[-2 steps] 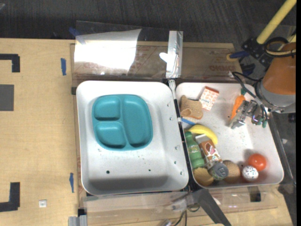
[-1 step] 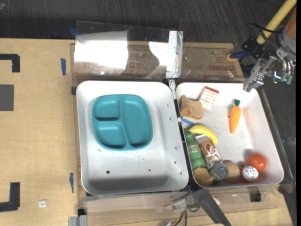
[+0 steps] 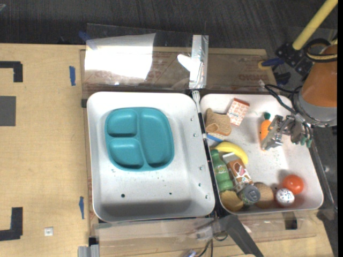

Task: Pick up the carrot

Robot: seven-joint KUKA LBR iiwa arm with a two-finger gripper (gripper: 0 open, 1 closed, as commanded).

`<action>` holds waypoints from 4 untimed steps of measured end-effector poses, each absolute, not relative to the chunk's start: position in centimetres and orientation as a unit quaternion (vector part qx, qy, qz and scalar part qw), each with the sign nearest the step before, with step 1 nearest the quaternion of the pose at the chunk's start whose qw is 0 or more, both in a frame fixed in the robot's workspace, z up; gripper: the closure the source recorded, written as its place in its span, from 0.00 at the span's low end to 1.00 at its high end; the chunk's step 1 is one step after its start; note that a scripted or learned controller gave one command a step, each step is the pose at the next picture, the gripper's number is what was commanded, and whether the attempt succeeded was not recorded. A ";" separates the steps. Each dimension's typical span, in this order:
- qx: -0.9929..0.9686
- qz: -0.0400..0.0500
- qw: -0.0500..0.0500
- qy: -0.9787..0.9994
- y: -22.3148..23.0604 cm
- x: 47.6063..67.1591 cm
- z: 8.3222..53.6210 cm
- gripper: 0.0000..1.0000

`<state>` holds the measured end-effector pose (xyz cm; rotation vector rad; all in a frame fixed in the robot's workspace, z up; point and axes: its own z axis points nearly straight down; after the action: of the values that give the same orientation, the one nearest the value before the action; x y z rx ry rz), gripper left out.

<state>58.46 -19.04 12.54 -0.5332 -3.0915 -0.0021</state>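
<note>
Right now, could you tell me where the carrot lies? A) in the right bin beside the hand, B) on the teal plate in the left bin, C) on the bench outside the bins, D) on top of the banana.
A: the carrot lies on the floor of the right bin, just left of the hand, well apart from the banana.

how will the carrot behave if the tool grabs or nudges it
The carrot looks like a small, stiff plastic toy, so probably light and rigid. Its rounded, tapered body may slip or roll aside on the smooth bin floor. The tool sits right beside it, so a slight nudge could shift it.
</note>
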 end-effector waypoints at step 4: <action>-0.502 -0.001 -0.003 -0.865 -10.8 54.9 24.5 1.00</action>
<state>54.90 -10.77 24.47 -1.5812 -2.7214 -0.0023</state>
